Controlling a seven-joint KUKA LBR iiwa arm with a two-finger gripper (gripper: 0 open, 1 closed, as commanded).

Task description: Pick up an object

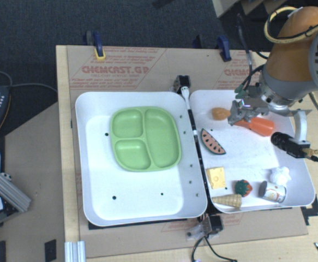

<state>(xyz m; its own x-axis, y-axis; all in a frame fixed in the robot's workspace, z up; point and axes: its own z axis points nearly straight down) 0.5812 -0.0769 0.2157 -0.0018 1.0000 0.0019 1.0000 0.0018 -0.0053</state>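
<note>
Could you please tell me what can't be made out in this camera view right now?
- Gripper: the wrist above it blocks the jaws, so open or shut is unclear.
- Orange carrot: its near end is hidden behind the gripper; contact is unclear.
- Small white jar: its label is too small to read.
- Arm: cut off by the right edge.

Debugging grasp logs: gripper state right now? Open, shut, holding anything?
Gripper: cannot be told. It sits low in the right bin, beside the orange carrot and near the small tan piece.
</note>
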